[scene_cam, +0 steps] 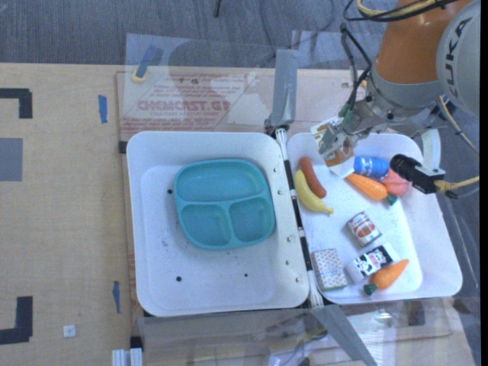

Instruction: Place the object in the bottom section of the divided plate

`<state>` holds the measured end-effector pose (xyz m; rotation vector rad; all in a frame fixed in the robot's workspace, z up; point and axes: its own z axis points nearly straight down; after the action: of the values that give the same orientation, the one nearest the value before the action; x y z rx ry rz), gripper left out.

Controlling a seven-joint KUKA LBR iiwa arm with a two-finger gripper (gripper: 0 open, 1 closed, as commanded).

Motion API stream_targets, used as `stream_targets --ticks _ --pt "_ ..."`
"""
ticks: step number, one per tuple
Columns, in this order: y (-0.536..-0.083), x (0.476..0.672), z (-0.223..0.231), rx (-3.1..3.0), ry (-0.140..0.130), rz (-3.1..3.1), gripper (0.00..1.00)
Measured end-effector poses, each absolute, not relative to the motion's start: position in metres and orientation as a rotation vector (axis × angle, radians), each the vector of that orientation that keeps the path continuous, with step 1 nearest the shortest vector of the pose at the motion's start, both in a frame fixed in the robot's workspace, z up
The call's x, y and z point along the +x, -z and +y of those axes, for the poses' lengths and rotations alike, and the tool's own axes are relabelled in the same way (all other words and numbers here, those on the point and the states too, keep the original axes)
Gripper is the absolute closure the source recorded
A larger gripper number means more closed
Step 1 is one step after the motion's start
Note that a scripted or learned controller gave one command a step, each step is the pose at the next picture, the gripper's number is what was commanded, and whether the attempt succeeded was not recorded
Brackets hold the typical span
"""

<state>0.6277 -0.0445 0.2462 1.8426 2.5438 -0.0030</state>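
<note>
Your claw (333, 145) hangs over the far left corner of the shallow white right-hand bin (427, 269), under the grey arm with its orange band (415, 33); you cannot tell from this angle whether it is clenched or released, and nothing is plainly seen in its grasp. Just below and to the left of the claw lie a red sausage (312, 177) and a yellow plastic banana (309, 196), touching side by side. Just to its right sits a blue and white bottle (370, 165), with an orange toy carrot (369, 187) beside that. Further below the claw are a small red and white can (363, 228), a black and white carton (371, 261), a speckled box (330, 268) and a second orange carrot (388, 274). Well to the claw's left, in the shallow white left-hand bin (152, 280) on the tabletop (61, 219), rests the teal divided plate (224, 203).
</note>
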Motion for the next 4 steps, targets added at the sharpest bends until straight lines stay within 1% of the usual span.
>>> stream_targets --ticks 1,2,3,4 --pt "-0.247 0.628 -0.045 1.843 0.002 2.543 0.0" --pt "-0.256 0.629 -0.044 1.837 0.001 2.542 1.0" --pt "-0.435 0.53 -0.008 1.892 0.002 2.507 1.0" --pt "-0.373 0.56 -0.007 1.945 0.003 2.468 1.0"
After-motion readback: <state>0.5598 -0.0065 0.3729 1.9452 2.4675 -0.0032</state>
